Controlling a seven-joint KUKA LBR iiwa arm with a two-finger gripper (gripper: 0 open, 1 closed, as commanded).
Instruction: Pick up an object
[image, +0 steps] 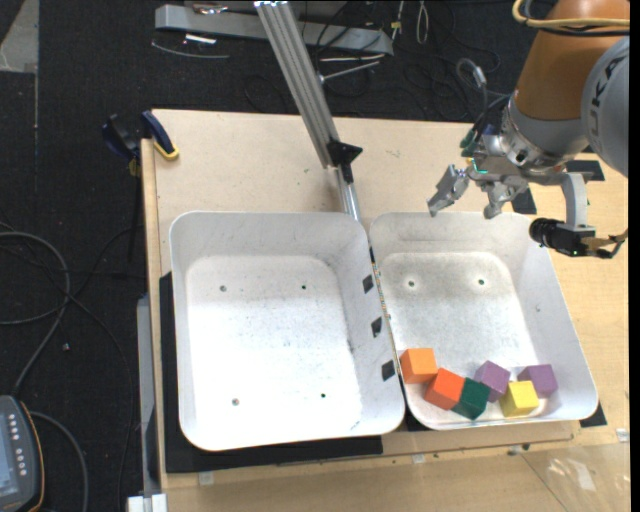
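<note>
Wooden bench (250, 165); hand (468, 200) spread, arm (570, 70) cropped at frame top.

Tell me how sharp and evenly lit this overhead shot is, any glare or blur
Camera view: even, soft lighting with faint shadows; the blocks, such as the orange block, look sharp; the white bins are bright but still show specks, no harsh glare; the gripper looks slightly soft; the floor around the bench is dark.

open bin floor (450, 300) above blocks (470, 385)
</note>
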